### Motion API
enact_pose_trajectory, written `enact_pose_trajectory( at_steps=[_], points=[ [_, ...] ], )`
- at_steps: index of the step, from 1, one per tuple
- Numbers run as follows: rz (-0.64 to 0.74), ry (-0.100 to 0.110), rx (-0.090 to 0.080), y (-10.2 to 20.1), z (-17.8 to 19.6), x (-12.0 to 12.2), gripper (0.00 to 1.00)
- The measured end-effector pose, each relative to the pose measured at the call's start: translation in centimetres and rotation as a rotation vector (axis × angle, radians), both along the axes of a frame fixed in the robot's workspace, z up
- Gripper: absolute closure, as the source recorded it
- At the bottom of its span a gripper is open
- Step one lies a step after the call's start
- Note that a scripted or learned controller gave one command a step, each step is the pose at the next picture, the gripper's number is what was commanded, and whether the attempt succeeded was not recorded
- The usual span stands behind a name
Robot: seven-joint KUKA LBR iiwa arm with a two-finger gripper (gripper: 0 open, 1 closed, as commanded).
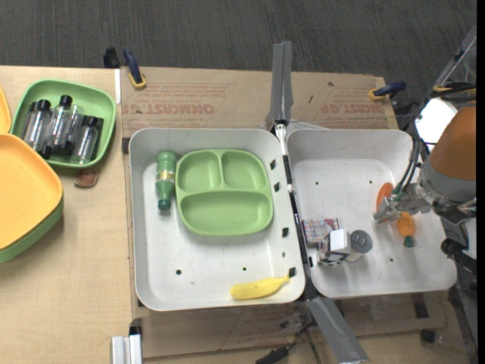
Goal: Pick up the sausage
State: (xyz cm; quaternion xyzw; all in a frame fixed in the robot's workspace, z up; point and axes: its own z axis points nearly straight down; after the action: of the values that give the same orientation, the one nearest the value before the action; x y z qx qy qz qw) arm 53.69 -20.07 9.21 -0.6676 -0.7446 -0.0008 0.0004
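Bins [144, 203]: white. Divided plate [224, 192]: pale green. Bottle [165, 179]: green, darker green cap. Banana [260, 287]: yellow. Sausage [384, 196]: orange-red. Small bottle [408, 227]: orange, green tip. Stacked plates [26, 196]: orange. Surface [68, 294]: light wood. Arm band [462, 146]: orange.

Orange-red sausage [384, 196], tilted, right bin's right side

Only readable print is on the cardboard sheet [227, 97] lying under the back of the two bins: red lettering, upside down from this camera, reads roughly "CHEMCRAFT" on the left panel; a second red mark on the right panel is too partial to read. The small box [320, 228] in the right bin has print, too small to make out
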Motion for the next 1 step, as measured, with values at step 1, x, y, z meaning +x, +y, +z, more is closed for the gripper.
enact_pose_trajectory(
  at_steps=[1],
  points=[
    [0.103, 0.001, -0.002, 5.28, -0.06, -1.99, 1.0]
  ],
)
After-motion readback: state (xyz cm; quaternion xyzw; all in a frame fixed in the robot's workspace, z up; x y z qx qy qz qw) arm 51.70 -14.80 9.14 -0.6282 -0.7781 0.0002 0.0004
